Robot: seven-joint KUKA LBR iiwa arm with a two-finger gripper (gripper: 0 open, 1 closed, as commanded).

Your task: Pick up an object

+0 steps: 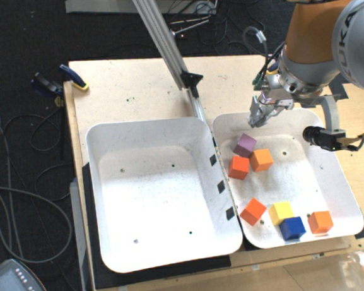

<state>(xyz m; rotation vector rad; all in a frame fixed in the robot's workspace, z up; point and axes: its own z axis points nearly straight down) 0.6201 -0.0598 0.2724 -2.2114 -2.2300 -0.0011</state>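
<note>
While poised over the far edge of the right bin (337, 179), pincer (256, 120) pointing down, nothing seen between its tips; width impossible to tell. Purple block (246, 144) just beside it at 7 o'clock, apart, not touching. Red-orange block (238, 167) and orange block (262, 159) next, farther toward 6 o'clock. Yellow block (280, 212), blue block (292, 228) and two more orange ones along the near rim, well apart. Left bin (103, 180) at 9 o'clock on the counter (126, 89).

Pale wooden bench (139, 88) on dark floor (24, 155) strewn with cables (209, 19).
</note>
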